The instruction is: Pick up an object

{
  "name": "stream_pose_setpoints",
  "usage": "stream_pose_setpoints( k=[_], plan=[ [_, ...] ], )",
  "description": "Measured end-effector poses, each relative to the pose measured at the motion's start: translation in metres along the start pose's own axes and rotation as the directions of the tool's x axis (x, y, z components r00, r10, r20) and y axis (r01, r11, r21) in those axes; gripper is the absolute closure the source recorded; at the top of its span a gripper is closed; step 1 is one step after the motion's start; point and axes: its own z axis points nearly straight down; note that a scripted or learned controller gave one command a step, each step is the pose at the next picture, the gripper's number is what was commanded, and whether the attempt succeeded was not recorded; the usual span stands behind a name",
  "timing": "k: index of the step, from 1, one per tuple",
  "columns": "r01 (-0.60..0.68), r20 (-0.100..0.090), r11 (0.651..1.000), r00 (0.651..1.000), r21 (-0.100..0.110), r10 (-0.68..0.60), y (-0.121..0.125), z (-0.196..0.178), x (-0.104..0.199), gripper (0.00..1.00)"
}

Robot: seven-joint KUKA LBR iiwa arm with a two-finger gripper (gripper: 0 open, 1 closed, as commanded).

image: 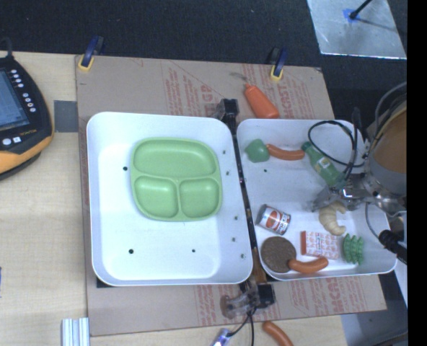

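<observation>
You see two white bins side by side on the worktop (pixel 33 215). The left bin (pixel 109 215) holds a green divided plate (pixel 176 178), lying flat toward its far side.

The right bin (pixel 285 132) holds the loose things. At its far left sits a green pepper (pixel 257 151), touching the left end of a sausage (pixel 287 152). A green bottle (pixel 322 163) lies tilted just right of that sausage. A can (pixel 274 220) lies on its side near the left wall. Toward the near edge a brown disc (pixel 278 253) sits with a second sausage (pixel 308 266) touching its right side, a red and white packet (pixel 319 244) just beyond, and a green toy (pixel 353 249) at the right. A pale lump (pixel 333 219) lies between the packet and the tool.

The arm (pixel 392 144) comes in from the right, with a black cable (pixel 332 132) looped over the bin. The tool (pixel 341 195) hangs low just beyond the pale lump; you cannot tell whether it is open or closed, and nothing shows in its grip.

A carrot (pixel 260 101) lies outside, beyond the right bin. A pendant (pixel 11 117) rests at the far left.
</observation>
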Motion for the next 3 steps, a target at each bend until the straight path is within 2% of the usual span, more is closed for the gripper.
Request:
stream_pose_setpoints(
  k=[1,2,3],
  plan=[
    [0.002,0.0,1.0,1.0,-0.001,-0.002,0.034,0.0,0.027,0.0],
    [0.001,0.001,1.0,1.0,0.0,-0.001,-0.008,0.0,0.003,0.0],
    [-0.002,-0.001,1.0,1.0,-0.002,0.002,0.049,-0.001,-0.002,0.0]
  ],
)
